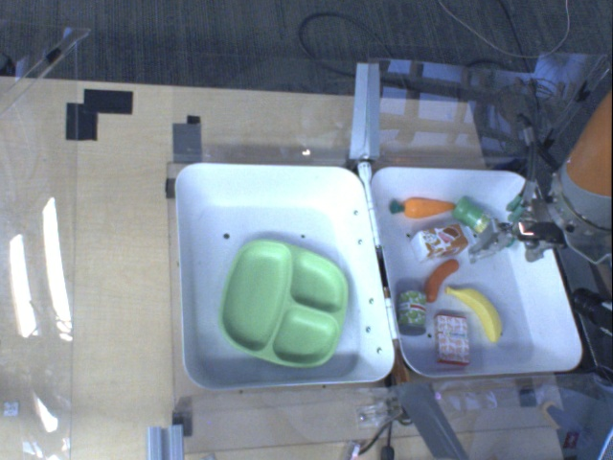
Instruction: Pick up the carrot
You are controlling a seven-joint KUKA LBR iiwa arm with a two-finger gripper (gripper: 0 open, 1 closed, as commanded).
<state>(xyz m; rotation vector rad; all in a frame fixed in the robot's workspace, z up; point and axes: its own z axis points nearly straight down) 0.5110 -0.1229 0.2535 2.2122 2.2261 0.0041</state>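
Orange carrot (424,207) lies at the right bin's (565,338) far-left corner, long axis across the view, leaf end at left, well left and slightly beyond the tool (490,245), whose fingers look parted, gripping nothing.

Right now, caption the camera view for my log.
Tool over right bin, carrot lying unheld near its far rim; green plate in left bin.

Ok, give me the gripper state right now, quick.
Gripper: jaws open, holding nothing, over the right bin; the carrot lies apart from it near the bin's far edge.
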